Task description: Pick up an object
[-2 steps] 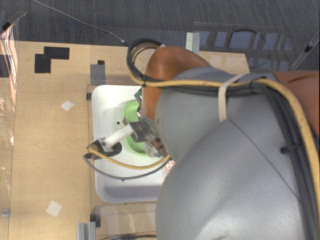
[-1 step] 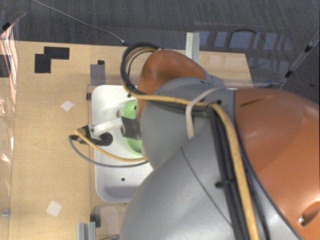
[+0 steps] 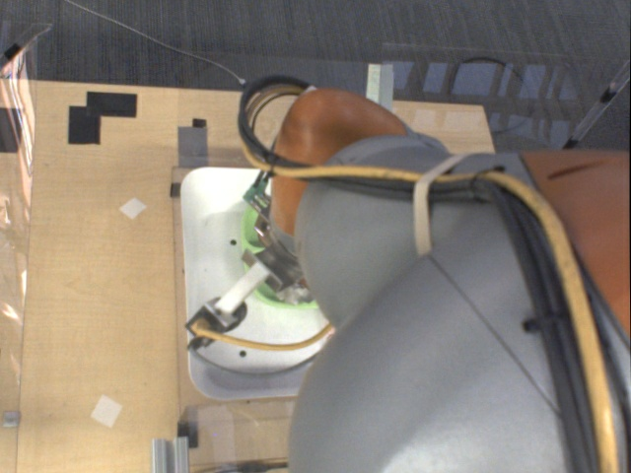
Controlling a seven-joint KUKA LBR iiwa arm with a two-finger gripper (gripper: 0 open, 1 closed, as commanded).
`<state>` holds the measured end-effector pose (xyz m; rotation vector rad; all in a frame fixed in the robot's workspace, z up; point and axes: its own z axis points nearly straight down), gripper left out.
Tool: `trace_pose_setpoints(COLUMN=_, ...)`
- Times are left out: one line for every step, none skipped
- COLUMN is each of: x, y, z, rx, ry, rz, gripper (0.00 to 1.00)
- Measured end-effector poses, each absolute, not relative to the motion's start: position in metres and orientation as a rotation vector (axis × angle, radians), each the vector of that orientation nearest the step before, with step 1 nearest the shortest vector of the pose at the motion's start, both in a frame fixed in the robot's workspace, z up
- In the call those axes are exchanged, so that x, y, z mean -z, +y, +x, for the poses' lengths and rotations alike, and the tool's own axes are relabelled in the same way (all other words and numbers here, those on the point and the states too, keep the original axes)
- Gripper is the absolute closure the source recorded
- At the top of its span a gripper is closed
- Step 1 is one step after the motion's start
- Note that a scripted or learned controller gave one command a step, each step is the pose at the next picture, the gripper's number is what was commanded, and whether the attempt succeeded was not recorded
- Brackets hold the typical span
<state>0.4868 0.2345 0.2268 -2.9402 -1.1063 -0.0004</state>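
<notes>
At the far left lies the pale wooden bench (image 3: 89, 294). It bears a black stepped mark (image 3: 102, 114) near its top corner and two small pale squares stuck flat on it, one (image 3: 133, 208) halfway up and one (image 3: 105, 410) lower down. Just right of these sits a shallow white bin (image 3: 209, 227) with rounded corners. Its left wall and near corner are bare, and its right side is covered by the arm.

Inside the bin, toward its right half, lies a pale green round thing (image 3: 288, 301). Only thin arcs of its rim show, so what it is cannot be told. The gripper (image 3: 279, 264) hangs low over this green thing, tilted down to the left. Whether it is apart, together or clamped on anything cannot be told, since its tip blends with the metal parts around it. Whether it touches the green thing is also unclear.

Above the gripper, a loop of black cable (image 3: 254, 116) curls beside the orange band (image 3: 330, 131). The bulky grey arm (image 3: 444, 333) takes up the right side, and a yellow cable (image 3: 394, 175) is strapped across it.
</notes>
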Motion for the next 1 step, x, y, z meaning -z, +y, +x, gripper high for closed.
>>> trace_pose_setpoints(x=-0.1977, y=0.2343, z=0.4864, rx=-0.003, ry=-0.729, rz=-3.055, gripper=1.0)
